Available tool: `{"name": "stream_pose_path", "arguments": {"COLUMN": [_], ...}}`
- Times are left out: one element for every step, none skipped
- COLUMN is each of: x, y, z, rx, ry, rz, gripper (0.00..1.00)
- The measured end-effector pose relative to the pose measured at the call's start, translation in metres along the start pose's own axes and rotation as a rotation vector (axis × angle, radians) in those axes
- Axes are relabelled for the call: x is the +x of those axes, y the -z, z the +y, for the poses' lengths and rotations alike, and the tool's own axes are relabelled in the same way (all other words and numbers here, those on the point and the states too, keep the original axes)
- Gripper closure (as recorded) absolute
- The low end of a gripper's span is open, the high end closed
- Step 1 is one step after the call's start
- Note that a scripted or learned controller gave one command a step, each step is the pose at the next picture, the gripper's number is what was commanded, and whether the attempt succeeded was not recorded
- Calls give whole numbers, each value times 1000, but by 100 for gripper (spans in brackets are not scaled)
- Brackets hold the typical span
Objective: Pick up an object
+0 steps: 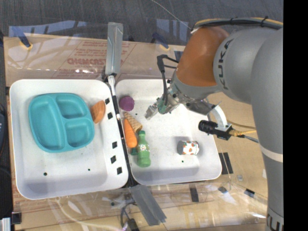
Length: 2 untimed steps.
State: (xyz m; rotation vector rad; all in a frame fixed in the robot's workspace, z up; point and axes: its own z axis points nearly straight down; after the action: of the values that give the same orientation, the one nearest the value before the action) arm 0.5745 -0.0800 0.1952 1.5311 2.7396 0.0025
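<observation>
My gripper (153, 110) hangs over the upper middle of the right bin (207, 170), pointing down and to the left. A purple ball (126, 102) lies just to its left. Below that, along the bin's left wall, lie a waffle cone (134, 123), an orange carrot (130, 134) and a green bottle (143, 149). A small white can with orange spots (188, 148) rests on its side at the lower right of this bin, well clear of the gripper. I see nothing held in the gripper.
The left bin (19, 172) holds a teal divided plate (61, 121) and a brown-orange rounded piece (98, 111) by the divider. The grey arm with its orange band (202, 57) covers the right bin's upper right corner. A black cable plug (214, 127) sticks out near the wrist.
</observation>
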Motion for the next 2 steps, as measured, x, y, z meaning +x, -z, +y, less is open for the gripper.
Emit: {"name": "stream_pose_path", "arguments": {"x": [135,93], "y": [1,52], "z": [11,-57], "rx": [4,1], "ry": [59,65], "rz": [6,-2], "gripper": [100,100]}}
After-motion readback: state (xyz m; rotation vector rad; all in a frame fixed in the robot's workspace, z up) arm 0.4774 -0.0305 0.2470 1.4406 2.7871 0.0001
